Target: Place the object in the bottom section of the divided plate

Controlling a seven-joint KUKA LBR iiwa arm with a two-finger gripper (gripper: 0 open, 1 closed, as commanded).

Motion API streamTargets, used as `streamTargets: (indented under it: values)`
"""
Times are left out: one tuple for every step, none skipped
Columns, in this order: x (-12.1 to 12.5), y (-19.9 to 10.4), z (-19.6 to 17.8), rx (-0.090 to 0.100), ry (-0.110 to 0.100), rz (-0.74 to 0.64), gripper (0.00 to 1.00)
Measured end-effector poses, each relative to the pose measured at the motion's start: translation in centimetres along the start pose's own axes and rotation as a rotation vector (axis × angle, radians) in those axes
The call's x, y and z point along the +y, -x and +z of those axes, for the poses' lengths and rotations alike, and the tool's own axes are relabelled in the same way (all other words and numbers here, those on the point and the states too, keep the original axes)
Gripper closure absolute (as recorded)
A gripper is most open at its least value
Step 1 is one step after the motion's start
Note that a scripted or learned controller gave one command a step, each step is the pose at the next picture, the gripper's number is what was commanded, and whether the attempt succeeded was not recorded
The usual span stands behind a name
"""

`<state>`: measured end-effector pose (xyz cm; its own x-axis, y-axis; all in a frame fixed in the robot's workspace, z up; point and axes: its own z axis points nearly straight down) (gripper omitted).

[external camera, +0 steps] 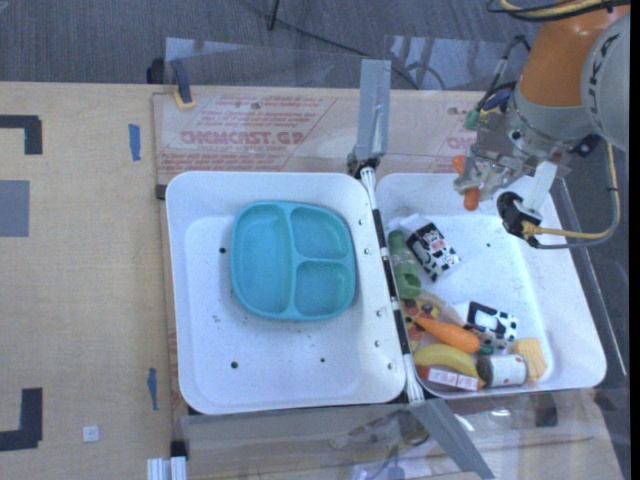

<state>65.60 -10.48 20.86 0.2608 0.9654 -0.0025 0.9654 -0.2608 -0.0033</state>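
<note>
A turquoise divided plate (293,260) lies in the left white bin (200,368), with one large section on its left and two smaller ones on its right. My gripper (478,180) hangs over the far edge of the right bin (560,308), well right of the plate. A small orange piece (470,200) shows just under the gripper. Whether it is held cannot be told from this view.
The right bin holds several toys: a black-and-white block (432,250), a green piece (406,273), a carrot (447,333), a banana (445,358), a second black-and-white block (492,320) and a small bottle (500,370). A grey post (373,108) stands behind the divider between the bins.
</note>
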Motion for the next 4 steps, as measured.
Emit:
streamTargets:
  values:
    - [-1.5,-9.9,-1.0,0.001,0.005,-0.258,1.0]
    - [-7.1,-18.5,-2.1,0.001,-0.001,-0.352,1.0]
    - [-9.5,-24.9,4.9,0.001,0.0,-0.417,1.0]
    - [-9.4,-24.8,4.8,0.001,0.0,-0.416,0.0]
